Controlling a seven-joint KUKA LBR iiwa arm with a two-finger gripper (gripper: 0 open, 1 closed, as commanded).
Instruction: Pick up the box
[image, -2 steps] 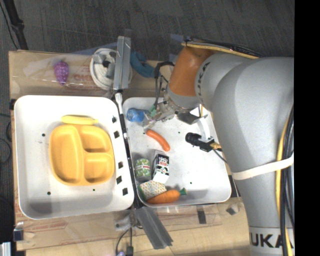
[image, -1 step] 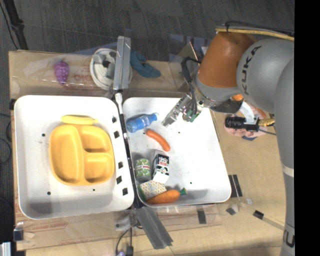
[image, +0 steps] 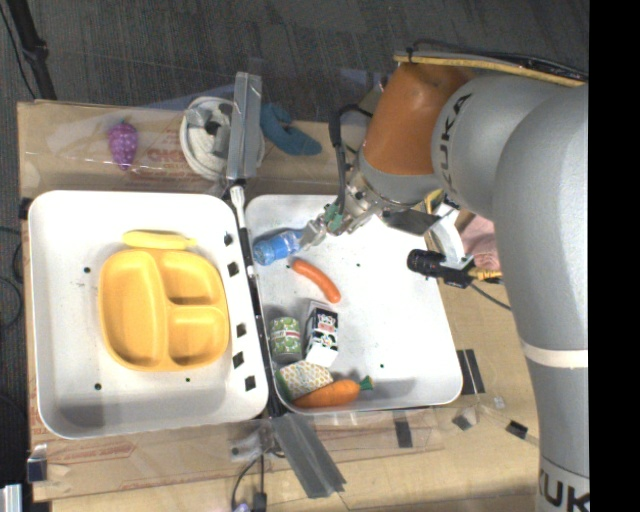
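Left bin (image: 60, 300): yellow divided tray (image: 165, 305) is lying inside.
Right bin (image: 400, 340): small black-and-white box (image: 323, 333) is standing between green can (image: 286, 336) and orange sausage (image: 316, 279).
Gripper (image: 318, 232): hovering beside blue bottle (image: 274, 246); jaws' state cannot be told.

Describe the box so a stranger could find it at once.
Look in the right bin, in the cluster along its left wall. The box stands between the green can and the open floor, below the sausage. It is the only flat-sided item there, black and white with print.
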